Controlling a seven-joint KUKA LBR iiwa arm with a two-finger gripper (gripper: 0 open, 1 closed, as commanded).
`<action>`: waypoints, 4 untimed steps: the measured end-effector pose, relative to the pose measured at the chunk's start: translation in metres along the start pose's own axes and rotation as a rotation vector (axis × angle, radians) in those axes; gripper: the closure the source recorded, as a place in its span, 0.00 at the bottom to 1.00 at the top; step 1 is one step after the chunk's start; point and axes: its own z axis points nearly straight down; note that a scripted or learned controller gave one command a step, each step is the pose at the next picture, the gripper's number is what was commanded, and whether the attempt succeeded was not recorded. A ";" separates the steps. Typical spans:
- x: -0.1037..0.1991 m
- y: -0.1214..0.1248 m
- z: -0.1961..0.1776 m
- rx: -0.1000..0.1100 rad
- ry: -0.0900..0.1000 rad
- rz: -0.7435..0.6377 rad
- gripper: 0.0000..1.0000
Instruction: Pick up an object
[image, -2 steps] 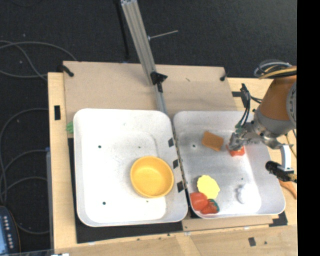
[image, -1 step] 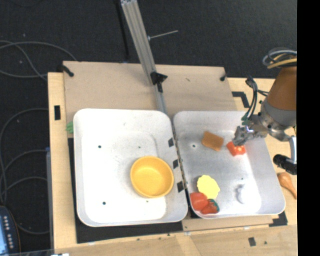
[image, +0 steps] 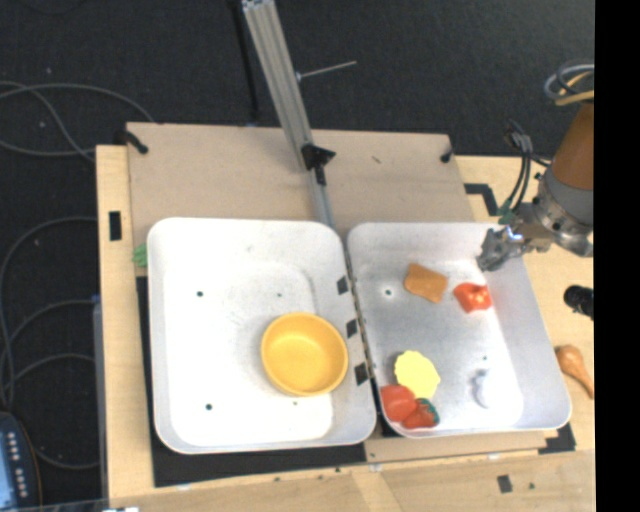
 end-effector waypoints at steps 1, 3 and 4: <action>-0.001 0.002 -0.053 0.000 0.000 0.000 1.00; 0.111 -0.010 -0.046 0.007 0.002 -0.003 1.00; 0.155 -0.021 -0.039 0.008 0.001 -0.001 1.00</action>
